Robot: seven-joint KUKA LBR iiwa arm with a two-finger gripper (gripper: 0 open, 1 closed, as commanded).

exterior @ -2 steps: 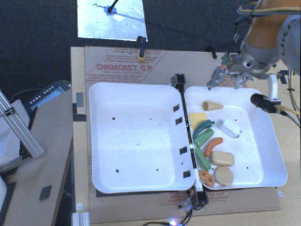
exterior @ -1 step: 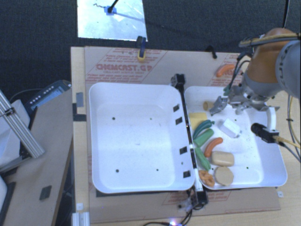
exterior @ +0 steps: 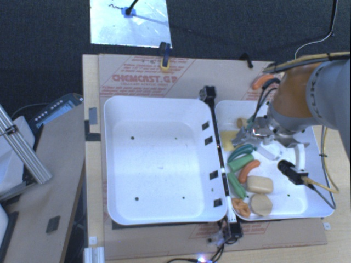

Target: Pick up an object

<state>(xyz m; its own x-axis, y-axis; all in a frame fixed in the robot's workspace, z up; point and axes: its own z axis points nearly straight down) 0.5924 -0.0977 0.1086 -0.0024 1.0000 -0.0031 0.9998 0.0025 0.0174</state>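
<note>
2 bins (exterior: 159, 111); gripper (exterior: 248, 135) over R bin, approx 6 objs (exterior: 259, 184).

My arm (exterior: 329, 89) was a thick grey tube with a wide orange band (exterior: 293, 95) above the wrist. Thin black and yellow cables (exterior: 323, 163) ran along it. The gripper (exterior: 248, 136) was bare silvery metal, with a small black block (exterior: 290, 171) mounted nearby.
</note>
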